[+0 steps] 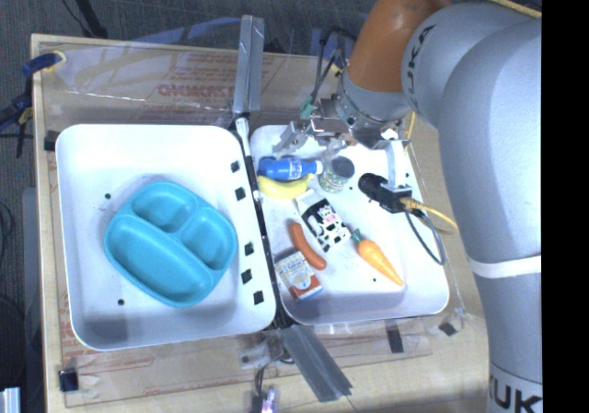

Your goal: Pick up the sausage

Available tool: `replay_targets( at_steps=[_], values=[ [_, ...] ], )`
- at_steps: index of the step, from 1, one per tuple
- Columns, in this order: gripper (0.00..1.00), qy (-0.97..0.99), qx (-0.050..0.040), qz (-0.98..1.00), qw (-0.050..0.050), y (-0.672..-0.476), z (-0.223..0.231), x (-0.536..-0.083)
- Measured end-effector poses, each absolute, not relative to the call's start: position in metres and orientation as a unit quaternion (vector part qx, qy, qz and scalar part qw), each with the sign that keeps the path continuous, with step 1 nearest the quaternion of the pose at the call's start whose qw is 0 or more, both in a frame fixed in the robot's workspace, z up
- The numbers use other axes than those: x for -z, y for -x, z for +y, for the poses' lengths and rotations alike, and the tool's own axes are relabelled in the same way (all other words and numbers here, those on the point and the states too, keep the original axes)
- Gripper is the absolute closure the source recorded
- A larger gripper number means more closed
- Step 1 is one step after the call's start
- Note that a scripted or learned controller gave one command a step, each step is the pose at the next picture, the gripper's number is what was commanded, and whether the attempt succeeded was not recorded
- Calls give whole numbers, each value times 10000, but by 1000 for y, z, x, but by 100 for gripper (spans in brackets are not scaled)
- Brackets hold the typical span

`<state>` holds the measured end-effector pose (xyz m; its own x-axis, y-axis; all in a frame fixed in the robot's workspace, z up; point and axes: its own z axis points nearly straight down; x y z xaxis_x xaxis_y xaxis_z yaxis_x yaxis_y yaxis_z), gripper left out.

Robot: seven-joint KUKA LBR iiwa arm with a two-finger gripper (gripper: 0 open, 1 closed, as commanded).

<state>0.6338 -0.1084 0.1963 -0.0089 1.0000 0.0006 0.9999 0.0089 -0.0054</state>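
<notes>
The sausage (307, 246) is an orange-red link lying at a slant in the middle of the right bin (425, 287), near its left wall. My gripper (309, 133) hangs at the far end of that bin, well behind the sausage, just above a blue bottle (285, 166) and a banana (283, 186). Nothing shows in its grasp.
A black-and-white toy (327, 223) and a carrot (378, 258) lie right of the sausage. A small carton (299, 276) sits just in front of it, and a small jar (336, 173) stands near the gripper. The left bin (83, 310) holds a blue divided plate (170, 241).
</notes>
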Motion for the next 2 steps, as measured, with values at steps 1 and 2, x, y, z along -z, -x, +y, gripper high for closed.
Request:
replay_targets(
  at_steps=[1,2],
  values=[
    [0,6054,-11,-7959,19,-594,-143,-179],
    [0,4465,-4,-8948,12,-554,-180,-163]
  ],
)
